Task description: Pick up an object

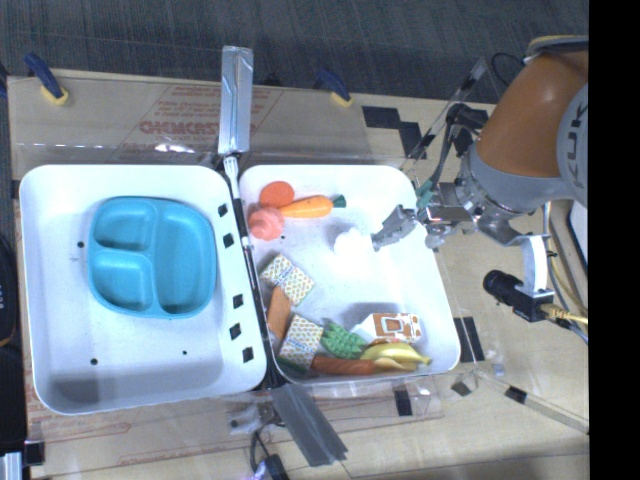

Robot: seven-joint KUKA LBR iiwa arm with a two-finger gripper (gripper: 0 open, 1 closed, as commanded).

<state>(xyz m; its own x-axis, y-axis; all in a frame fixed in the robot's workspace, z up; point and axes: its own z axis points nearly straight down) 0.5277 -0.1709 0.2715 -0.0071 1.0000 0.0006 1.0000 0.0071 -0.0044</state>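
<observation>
Gripper (pixel 392 228) poised over right bin (pixel 440 313) near its right rim, grasping nothing visible; finger spread impossible to judge. Carrot (pixel 306 207) lying near far edge, toys heaped along near edge.

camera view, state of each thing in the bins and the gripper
blue tray: flat in the left bin, nothing in its compartments
carrot: lying on its side, right bin, near the far wall
tomato: resting beside the carrot
banana: lying by the near wall
gripper: above the right bin, nothing seen between its fingers
</observation>
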